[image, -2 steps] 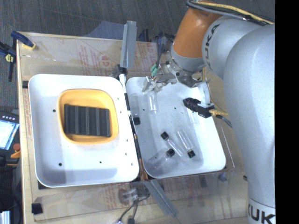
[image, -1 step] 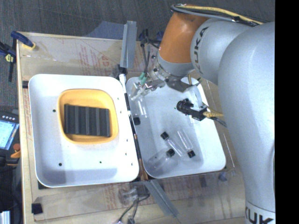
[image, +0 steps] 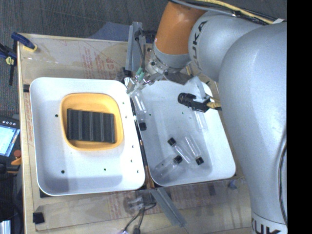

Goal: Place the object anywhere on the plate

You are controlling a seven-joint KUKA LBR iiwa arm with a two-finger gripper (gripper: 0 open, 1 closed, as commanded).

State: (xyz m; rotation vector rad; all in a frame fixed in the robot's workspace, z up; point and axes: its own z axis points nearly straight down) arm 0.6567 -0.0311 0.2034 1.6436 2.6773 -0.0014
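Awaiting placement: yellow plate (image: 91,103) bears only a dark rack (image: 91,126); gripper (image: 138,82) state unclear; clear tubes (image: 187,147) remain in right bin (image: 222,145).

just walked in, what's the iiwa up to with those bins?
The arm reaches in from the right, with its gripper low over the top left corner of the right bin. That bin holds several clear vials with black caps, scattered toward its lower half. The left bin holds a yellow plate with a dark ribbed insert. No vial is on the plate, so the placing is not done yet.
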